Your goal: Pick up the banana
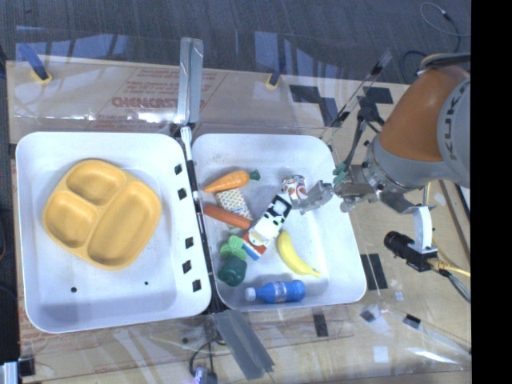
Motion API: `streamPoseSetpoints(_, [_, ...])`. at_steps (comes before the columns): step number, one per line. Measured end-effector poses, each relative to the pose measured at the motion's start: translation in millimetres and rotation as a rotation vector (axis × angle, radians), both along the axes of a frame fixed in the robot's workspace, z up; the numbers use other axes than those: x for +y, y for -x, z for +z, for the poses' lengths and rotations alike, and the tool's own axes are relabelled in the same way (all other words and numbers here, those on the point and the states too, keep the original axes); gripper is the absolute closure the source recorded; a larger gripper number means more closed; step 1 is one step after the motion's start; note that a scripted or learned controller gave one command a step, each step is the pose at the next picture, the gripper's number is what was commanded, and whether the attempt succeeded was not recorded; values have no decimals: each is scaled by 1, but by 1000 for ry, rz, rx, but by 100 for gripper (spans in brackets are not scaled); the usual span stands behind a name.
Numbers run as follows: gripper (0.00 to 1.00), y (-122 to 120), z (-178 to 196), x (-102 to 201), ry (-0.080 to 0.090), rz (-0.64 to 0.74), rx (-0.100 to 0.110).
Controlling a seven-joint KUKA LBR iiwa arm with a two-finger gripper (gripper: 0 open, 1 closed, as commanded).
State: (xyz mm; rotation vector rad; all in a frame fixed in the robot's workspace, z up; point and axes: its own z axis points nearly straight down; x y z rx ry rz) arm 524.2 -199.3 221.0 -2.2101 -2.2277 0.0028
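Right bin (pixel 340 238): banana (pixel 295 256) near front-right wall.

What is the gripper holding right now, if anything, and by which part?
Nothing. The gripper is above the right white bin, near its right wall, with nothing between its fingers. The yellow curved banana lies on the bin floor below it.

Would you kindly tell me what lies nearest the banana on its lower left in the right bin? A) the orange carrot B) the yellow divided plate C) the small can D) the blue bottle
D: the blue bottle lies just below and left of the banana, near the right bin's front wall.
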Motion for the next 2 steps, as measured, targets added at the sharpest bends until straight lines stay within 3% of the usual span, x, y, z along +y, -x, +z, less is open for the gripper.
streamPoseSetpoints(1, [0, 8, -127, -11, 0, 69, 0])
streamPoseSetpoints(2, [0, 48, -130, 44, -1, 101, 0])
